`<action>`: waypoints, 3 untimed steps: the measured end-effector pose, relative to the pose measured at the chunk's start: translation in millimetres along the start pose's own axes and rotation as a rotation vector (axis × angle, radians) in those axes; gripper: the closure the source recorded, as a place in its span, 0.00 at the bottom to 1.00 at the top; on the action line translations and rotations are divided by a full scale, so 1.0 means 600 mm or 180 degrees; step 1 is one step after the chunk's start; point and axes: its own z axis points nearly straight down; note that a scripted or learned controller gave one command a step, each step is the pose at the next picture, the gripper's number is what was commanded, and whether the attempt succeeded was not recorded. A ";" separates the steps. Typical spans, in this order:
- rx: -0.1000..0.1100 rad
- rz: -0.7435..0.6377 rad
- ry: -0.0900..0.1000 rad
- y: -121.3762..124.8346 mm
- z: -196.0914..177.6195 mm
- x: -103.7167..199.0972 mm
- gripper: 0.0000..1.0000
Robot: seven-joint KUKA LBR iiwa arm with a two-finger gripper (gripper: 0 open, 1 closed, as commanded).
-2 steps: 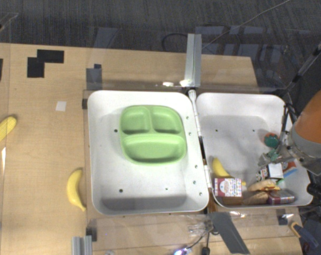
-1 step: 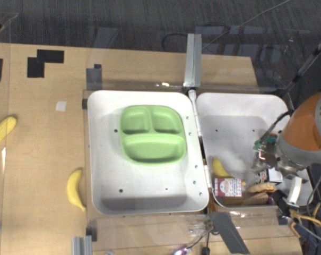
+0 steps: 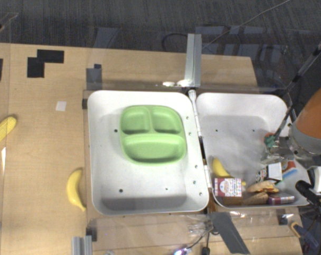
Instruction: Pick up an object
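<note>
Camera view shows a pale wooden tabletop (image 3: 38, 163) carrying two shallow white plastic bins side by side. Left white bin (image 3: 104, 142) sits at the centre of the frame and holds a light green divided plastic plate (image 3: 152, 134) with three compartments, lying flat. Right white bin (image 3: 240, 116) holds a cluster of small things along its lower edge: a small yellow banana-shaped toy (image 3: 219, 168), a red and white printed carton (image 3: 227, 186) just below it, a tan bread-like piece (image 3: 262, 186) and a dark marker-like stick (image 3: 279, 199). At the right edge of the frame, the grey arm with its orange band (image 3: 313, 120) reaches down to the tool (image 3: 274, 152), which hangs over the lower right part of that bin; whether it is wide, narrow or holding anything cannot be told. Outside the bins, at the left of the frame, a yellow plastic banana (image 3: 75, 187) lies beside the left bin and a yellow corn cob toy (image 3: 2, 132) lies at the far left edge.
</note>
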 end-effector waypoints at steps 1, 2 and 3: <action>-0.0010 0.1737 0.0000 -0.045 -0.001 0.031 1.00; -0.0013 0.1607 -0.0005 -0.049 -0.001 0.031 1.00; 0.0042 0.2708 -0.0004 -0.050 -0.142 0.072 1.00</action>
